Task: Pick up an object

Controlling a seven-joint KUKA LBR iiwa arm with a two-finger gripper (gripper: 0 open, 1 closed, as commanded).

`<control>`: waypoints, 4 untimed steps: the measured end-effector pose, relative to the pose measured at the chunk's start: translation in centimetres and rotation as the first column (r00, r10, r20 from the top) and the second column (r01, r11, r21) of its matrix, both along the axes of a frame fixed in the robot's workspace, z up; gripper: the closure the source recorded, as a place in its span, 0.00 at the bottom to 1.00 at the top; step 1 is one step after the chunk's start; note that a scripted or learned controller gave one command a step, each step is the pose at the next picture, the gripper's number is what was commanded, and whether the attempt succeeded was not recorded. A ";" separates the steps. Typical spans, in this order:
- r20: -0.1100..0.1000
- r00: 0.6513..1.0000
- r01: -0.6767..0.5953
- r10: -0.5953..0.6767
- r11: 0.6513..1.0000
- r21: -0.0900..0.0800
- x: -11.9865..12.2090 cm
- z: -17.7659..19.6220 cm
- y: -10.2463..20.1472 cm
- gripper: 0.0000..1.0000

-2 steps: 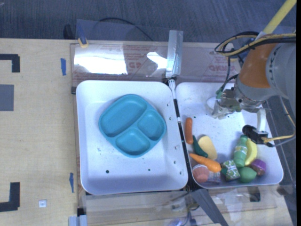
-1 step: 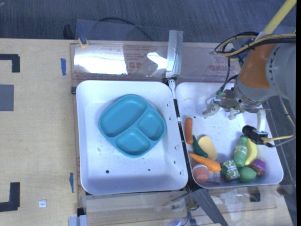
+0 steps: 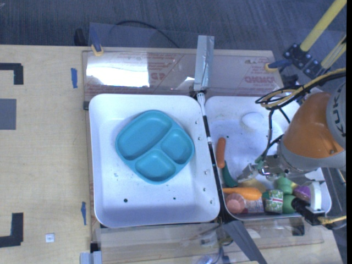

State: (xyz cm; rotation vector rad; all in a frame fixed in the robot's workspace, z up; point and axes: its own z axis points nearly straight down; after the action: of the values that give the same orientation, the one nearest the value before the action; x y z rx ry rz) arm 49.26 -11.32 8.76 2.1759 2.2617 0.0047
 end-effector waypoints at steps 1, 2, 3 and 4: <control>0.002 0.993 -0.117 0.117 0.993 0.000 -1.1 9.9 4.6 0.00; -0.002 1.000 -0.032 0.032 1.000 -0.001 -1.3 0.8 1.1 0.00; 0.003 0.996 0.085 -0.085 0.996 -0.001 6.6 0.0 1.0 0.00; 0.002 0.981 -0.194 0.194 0.981 -0.004 6.5 0.0 -3.3 0.00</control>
State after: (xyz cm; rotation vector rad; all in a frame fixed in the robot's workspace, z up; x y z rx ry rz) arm 55.78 -14.60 8.71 1.9426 2.4594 0.0035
